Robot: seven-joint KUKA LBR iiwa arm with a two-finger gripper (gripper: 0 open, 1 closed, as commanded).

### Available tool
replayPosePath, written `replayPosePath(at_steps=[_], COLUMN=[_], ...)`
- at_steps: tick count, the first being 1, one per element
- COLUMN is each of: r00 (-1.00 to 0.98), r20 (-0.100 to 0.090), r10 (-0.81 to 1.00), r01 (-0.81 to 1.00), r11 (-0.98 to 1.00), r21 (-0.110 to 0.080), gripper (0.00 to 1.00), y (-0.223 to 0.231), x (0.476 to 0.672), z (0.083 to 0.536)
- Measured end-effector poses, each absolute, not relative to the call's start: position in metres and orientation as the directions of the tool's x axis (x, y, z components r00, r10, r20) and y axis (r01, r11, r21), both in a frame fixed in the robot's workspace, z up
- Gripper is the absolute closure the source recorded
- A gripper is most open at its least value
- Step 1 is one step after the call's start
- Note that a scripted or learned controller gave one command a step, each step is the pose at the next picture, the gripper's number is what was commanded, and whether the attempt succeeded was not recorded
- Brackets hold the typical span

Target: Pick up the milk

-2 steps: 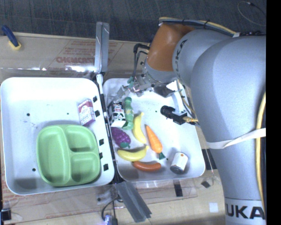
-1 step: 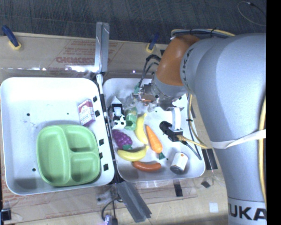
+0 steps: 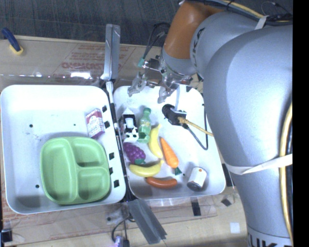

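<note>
The milk (image 3: 129,127) is a small white carton with black cow patches. It stands in the right bin (image 3: 212,163) against its left wall, next to a green bottle (image 3: 144,122). My gripper (image 3: 150,90) hangs over the far end of the right bin, up and to the right of the milk and clear of it. The fingers (image 3: 136,87) are spread open and nothing is between them.
Around the milk lie purple grapes (image 3: 134,151), two bananas (image 3: 154,141), a carrot (image 3: 169,152), a sausage (image 3: 162,182) and a small can (image 3: 196,178). The left bin (image 3: 20,112) holds a green divided plate (image 3: 74,170) and a red and white carton (image 3: 95,122).
</note>
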State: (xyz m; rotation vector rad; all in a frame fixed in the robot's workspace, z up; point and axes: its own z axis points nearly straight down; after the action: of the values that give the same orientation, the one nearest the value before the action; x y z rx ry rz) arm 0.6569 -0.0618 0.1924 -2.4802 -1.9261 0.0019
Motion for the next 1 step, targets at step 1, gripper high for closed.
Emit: replayPosePath(at_steps=[1], r00=[-0.004], r20=[0.001], r10=[1.0], r01=[1.0], r11=[0.004], r21=[-0.006], gripper=[0.0], y=[-0.0072], x=[0.6102], z=[0.1913])
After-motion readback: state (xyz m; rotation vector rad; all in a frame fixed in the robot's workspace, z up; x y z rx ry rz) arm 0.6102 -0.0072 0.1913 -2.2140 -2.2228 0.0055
